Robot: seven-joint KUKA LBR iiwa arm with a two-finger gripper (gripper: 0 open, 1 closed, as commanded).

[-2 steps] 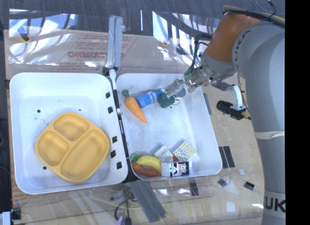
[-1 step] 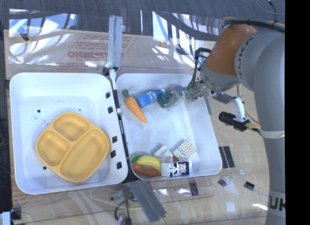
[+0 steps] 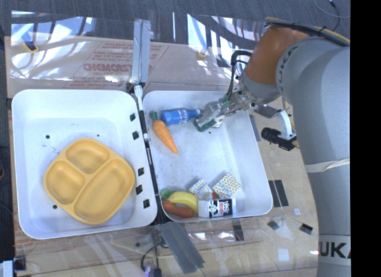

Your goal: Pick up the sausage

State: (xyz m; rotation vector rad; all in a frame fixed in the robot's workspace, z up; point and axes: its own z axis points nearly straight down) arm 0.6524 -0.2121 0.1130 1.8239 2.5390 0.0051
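Observation:
The sausage (image 3: 178,209), reddish brown, lies in the near left corner of the right bin (image 3: 250,168), tucked under a yellow banana (image 3: 183,199). My gripper (image 3: 209,120) hangs low over the far part of that bin, just right of a blue bottle (image 3: 178,115). It is well away from the sausage, about a bin's length farther back. Nothing visible is held in it.
An orange carrot (image 3: 165,136) lies just near of the bottle. A black-and-white carton (image 3: 216,208) and two patterned packets (image 3: 226,184) sit right of the banana. The left bin (image 3: 30,151) holds a yellow divided plate (image 3: 89,180).

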